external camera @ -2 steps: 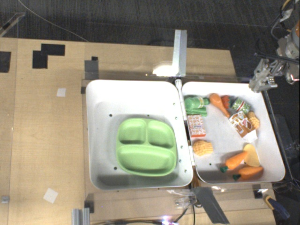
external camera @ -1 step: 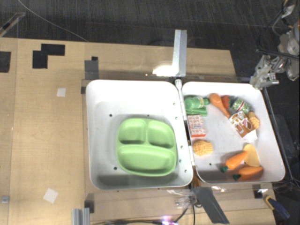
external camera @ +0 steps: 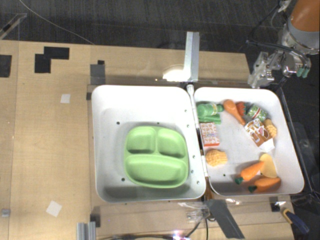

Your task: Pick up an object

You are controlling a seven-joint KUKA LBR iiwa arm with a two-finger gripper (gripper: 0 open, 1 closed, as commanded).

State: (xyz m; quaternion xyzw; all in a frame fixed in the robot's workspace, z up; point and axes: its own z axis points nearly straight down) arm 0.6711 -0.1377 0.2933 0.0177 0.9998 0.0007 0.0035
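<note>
The right bin holds several toy foods: a green vegetable, an orange carrot, a red and white packet, a yellow corn piece, a brown snack pack, two orange carrots and a yellow wedge. My gripper hangs over the bench just beyond the bin's far right corner, above all the items. Its fingers stand open with nothing between them.
The left bin holds a green divided plate. A metal post rises behind the seam between the two bins. Cables trail near the arm at the top right.
</note>
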